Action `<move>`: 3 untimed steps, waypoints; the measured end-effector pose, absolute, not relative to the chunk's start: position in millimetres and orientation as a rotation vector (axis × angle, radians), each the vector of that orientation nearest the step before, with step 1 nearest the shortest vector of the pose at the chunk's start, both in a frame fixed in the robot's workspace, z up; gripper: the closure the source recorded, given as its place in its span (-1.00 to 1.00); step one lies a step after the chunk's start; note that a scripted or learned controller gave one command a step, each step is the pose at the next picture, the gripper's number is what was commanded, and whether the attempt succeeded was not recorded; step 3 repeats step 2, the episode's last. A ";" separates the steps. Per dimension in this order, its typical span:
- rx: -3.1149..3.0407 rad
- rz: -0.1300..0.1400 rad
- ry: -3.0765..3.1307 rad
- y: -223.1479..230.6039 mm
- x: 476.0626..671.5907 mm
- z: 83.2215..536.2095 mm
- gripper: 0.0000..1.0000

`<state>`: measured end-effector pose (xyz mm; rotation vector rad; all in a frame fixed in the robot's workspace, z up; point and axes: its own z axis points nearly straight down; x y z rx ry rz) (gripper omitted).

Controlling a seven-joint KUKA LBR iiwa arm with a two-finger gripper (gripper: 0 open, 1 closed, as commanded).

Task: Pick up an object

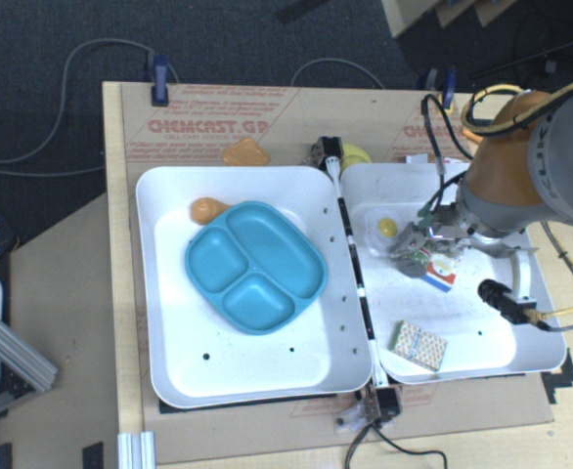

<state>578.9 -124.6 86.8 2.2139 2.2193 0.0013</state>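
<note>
— Since we reach in from the right, our gripper (416,247) sits low in the right bin (482,355), beside the yellow ball (387,229).
— Holding anything?
— We cannot tell — the grip is hidden.

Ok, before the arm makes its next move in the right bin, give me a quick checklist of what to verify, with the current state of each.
1. Gripper is down inside the right bin: ok.
2. A target lies close to it: ok, the small yellow object sits just up-left of it and the red, white and blue item just down-right.
3. Something is held between the fingers: cannot tell, the tips are lost in clutter.
4. The patterned packet is apart from the gripper, near the bin's front: ok.
5. The blue divided tray and orange ball lie in the left bin, away from the arm: ok.
</note>
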 end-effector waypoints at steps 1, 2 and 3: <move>2.212 0.010 2.211 -125.6 581.0 105.7 1.00; 2.207 0.013 2.227 -47.9 606.1 190.4 1.00; 2.207 0.013 2.227 -47.9 606.1 190.4 1.00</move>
